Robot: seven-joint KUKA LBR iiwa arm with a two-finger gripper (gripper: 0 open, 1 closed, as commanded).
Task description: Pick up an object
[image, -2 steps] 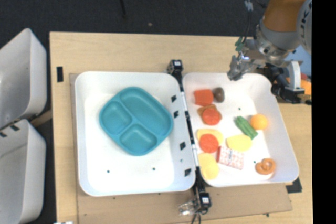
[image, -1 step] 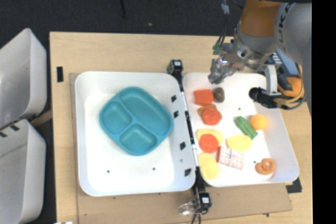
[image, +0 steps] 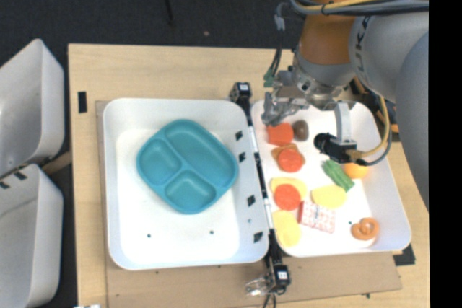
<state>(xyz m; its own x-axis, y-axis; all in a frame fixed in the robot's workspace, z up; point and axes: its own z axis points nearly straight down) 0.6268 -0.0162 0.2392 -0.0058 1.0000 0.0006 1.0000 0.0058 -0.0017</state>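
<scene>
Arm (image: 361,18) grey, orange dome, reaching over right bin (image: 393,216).
Left bin (image: 123,242) smooth white plastic, bears teal divided plate (image: 187,164), rounded, glossy.
Right bin crowded with small toy foods: orange block (image: 281,133), red-orange disc (image: 290,159), brown lump (image: 300,130), green piece (image: 337,174), yellow slab (image: 328,195).
Gripper (image: 276,112) above orange block at bin's far left corner; finger state cannot tell.
Risk: items packed close, fingers may nudge neighbours or strike bin wall; smooth plastic likely slips.

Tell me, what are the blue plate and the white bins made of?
The blue plate looks like smooth moulded plastic: even colour, rounded compartments, soft sheen. The white bins also look like plastic, with rounded corners and a slightly glossy surface, though painted metal can't be ruled out.
</scene>
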